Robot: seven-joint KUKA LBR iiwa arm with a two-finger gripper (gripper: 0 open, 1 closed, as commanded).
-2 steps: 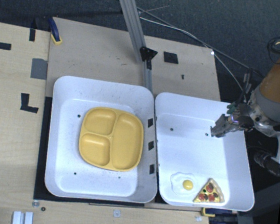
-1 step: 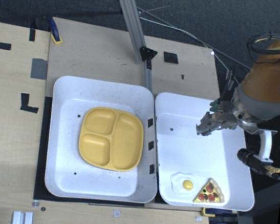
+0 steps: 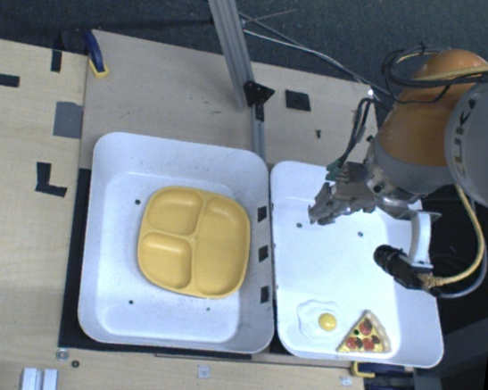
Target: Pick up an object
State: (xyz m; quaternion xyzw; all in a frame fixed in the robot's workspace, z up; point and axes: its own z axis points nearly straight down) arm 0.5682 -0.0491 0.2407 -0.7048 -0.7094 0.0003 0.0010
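Nearest the lower edge of the camera view, in the right white shallow bin (image 3: 315,200), lie two small toy foods: a triangular toy pizza slice with red toppings (image 3: 366,334) at the bin's near right corner, and a white toy fried egg with a yellow yolk (image 3: 319,318) just beside it on its left. They are close together; whether they touch cannot be told.

Left white shallow bin (image 3: 101,215): one yellow plastic plate with three compartments (image 3: 194,241), lying flat about mid-bin, apart from the walls.

Both bins sit side by side on the tan counter (image 3: 151,86), edges nearly touching. Black tape marks and a grey patch on the counter at left. A grey metal pole (image 3: 234,40) slants across the far part of the counter toward the gap between the bins.

Arm: grey body with an orange band (image 3: 425,125), reaching in from the right. The dark two-finger gripper (image 3: 321,211) is over the far part of the right bin, pointing down and left, well apart from the egg and the pizza slice. Nothing visible between its fingers. Whether they are spread or pressed together: cannot tell, detail too dark and small.

A white and black fitting with a yellow cable (image 3: 411,258) hangs beside the wrist, over the right bin's right edge.
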